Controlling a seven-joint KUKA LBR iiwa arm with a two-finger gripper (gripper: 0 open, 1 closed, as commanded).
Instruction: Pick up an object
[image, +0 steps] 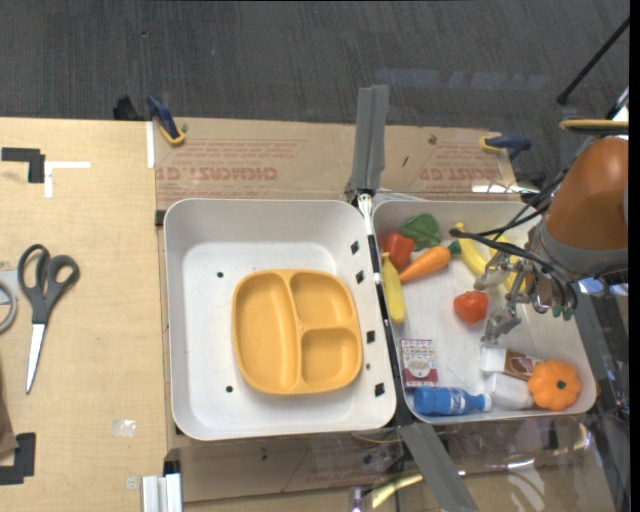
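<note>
— Where is the arm, from where you stand?

— The KUKA arm's gripper (497, 325) hangs low in the right bin (455, 365), at its middle, the orange band above it to the right. Cables crowd the wrist, and I cannot tell how far the gripper is spread or whether it has hold of anything.

— What lies around it?

— Just left of the gripper, close beside it, a red tomato (470, 305). Straight below the tips, a small white block (492, 357), touching or nearly so; I cannot tell which. Below and right of that, an orange pumpkin (554, 385) sits in the bin's near corner, with a small brown packet (520, 364) just up and left of it. Below and left, a blue bottle (447, 401) lies on its side along the near wall, and a small carton (418, 361) stands left of the gripper's tips.

— And farther off?

— Up and left of the gripper: a carrot (425, 264), a red pepper (399, 247), a green vegetable (420, 229). A banana (471, 254) lies just above. A corn cob (393, 294) lines the far left wall. Well to the left, the other bin (200, 300) holds a yellow divided plate (297, 331).
</note>
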